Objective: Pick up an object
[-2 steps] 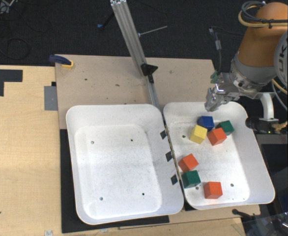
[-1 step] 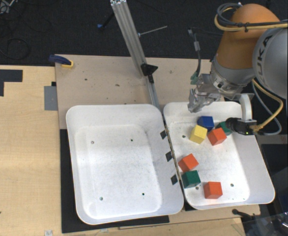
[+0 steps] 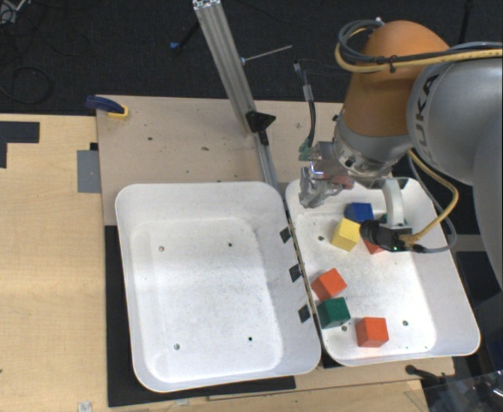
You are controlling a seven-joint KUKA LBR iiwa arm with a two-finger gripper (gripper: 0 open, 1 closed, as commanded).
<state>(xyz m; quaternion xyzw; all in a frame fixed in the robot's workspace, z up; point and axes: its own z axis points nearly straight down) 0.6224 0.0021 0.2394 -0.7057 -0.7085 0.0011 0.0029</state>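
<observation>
Camera view, bench: the pale wooden bench top (image 3: 37, 256) carries two shallow white bins side by side, laid within the arm's reach from the right.

Arm: the grey KUKA arm with its orange band (image 3: 397, 75) leans in over the far edge of the right bin, likely so the wrist can drop straight down among the blocks.

Left bin: the wide white plastic tray (image 3: 204, 281) lies against the right one, their edges meeting along a row of small black clips.

Right bin: the second white tray (image 3: 445, 316) holds all the loose pieces, so any pick has to happen here.

Metal post: a slanted silver aluminium bar (image 3: 230, 63) rises from the far edge between the bins, perhaps a mount.

Gripper: the metal two-finger gripper (image 3: 316, 187) hangs at the right bin's far left corner; I cannot tell how it is set or whether anything is in it.

Blocks: a blue cube (image 3: 360, 212) and a yellow cube (image 3: 347, 234) sit touching near the far middle, closest to the gripper; a red piece (image 3: 373, 245) is half hidden by the black cable end beside them.

Near side: an orange cube (image 3: 328, 283) and a green cube (image 3: 333, 312) lie by the left edge, and a second orange-red cube (image 3: 371, 331) is near the front edge.

Judgement: the blue or yellow cube looks the handiest target, though their contact could spoil a clean grasp.
</observation>
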